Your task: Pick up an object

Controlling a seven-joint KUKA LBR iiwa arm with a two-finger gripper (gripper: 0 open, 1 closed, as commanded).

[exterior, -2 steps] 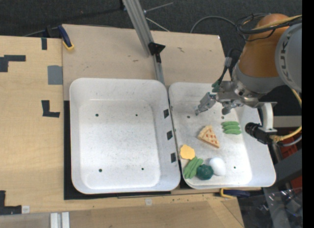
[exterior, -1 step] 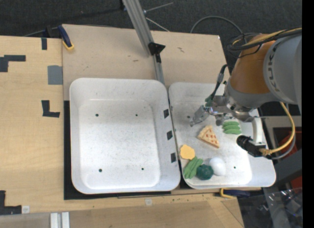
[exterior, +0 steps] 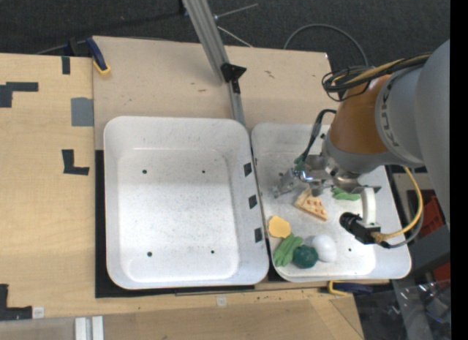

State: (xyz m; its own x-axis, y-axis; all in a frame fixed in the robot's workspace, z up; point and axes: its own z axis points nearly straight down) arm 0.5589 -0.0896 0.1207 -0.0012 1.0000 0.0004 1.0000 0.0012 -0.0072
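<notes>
My gripper [exterior: 287,183] hangs low over the middle-left of the right bin [exterior: 272,141], above bare floor, with nothing seen in it. Just to its right lies an orange cheese wedge with holes [exterior: 312,206]. Toward the bin's front are a yellow piece [exterior: 278,227], a light green pod-like item [exterior: 287,250], a dark green round object [exterior: 306,257] and a white ball [exterior: 325,247]. A green item [exterior: 346,195] peeks out from under the wrist.
The large left bin [exterior: 117,148] lies beside the right one, with a black-clipped rim between them. A slanted metal pole [exterior: 208,31] rises at the back. The arm's black fitting [exterior: 354,225] and yellow cable hang over the right bin's right side.
</notes>
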